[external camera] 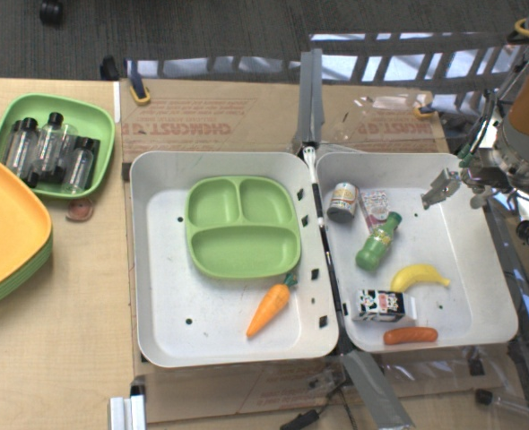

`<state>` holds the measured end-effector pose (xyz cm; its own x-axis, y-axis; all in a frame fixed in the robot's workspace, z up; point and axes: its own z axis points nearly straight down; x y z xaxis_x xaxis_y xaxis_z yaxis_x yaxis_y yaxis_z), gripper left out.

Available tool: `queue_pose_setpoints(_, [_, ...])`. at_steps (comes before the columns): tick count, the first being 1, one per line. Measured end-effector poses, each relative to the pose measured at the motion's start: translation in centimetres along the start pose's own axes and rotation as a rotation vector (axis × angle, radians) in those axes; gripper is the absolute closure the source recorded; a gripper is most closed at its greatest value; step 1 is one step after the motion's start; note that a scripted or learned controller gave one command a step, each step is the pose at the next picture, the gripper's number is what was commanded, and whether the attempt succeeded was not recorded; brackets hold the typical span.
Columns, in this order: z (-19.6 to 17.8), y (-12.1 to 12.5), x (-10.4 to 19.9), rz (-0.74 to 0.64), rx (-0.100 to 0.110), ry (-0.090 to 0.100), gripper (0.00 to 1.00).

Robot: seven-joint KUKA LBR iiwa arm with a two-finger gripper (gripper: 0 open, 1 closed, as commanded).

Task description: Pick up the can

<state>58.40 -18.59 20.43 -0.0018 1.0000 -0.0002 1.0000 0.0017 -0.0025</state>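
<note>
The can [342,201] is small and silver with a printed label. It stands in the right bin [493,267] at the back left, near the divider. A clear plastic packet [375,206] lies just to its right, and a green bottle [377,242] lies in front of that. My gripper [451,201] hangs over the back right of the same bin, well to the right of the can. It is open with nothing between its fingers.
In the right bin there are also a banana [419,277], a small milk carton [381,305] and a red sausage [411,335]. The left bin [152,267] holds a green divided plate [243,226] and a carrot [270,308]. A green tray of bottles [54,146] and orange plates [9,231] sit far left.
</note>
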Motion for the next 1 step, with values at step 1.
queue_pose_setpoints(1, [6.98, 1.27, 6.01, -0.063, 0.000, 0.000, 0.00])
